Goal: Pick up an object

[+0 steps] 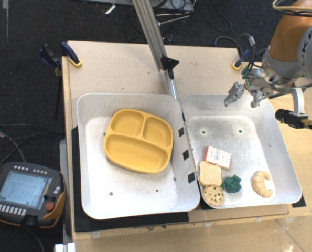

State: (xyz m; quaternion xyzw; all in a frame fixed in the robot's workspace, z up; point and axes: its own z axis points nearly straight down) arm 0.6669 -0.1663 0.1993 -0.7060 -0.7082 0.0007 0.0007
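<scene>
Hovering over the right bin [281, 140] far edge, the gripper [245, 97] has its fingers spread apart, holding nothing; toy foods lie near the front

My arm [297, 41] cut off at right edge; pendant [24, 193] cropped at left edge, screen text unreadable.

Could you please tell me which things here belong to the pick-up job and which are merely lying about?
Job:
end effector, open above the right bin
pink box
toast slice
cookie
green toy
croissant

Lying about:
yellow divided plate in the left bin
teach pendant
clamps
</scene>
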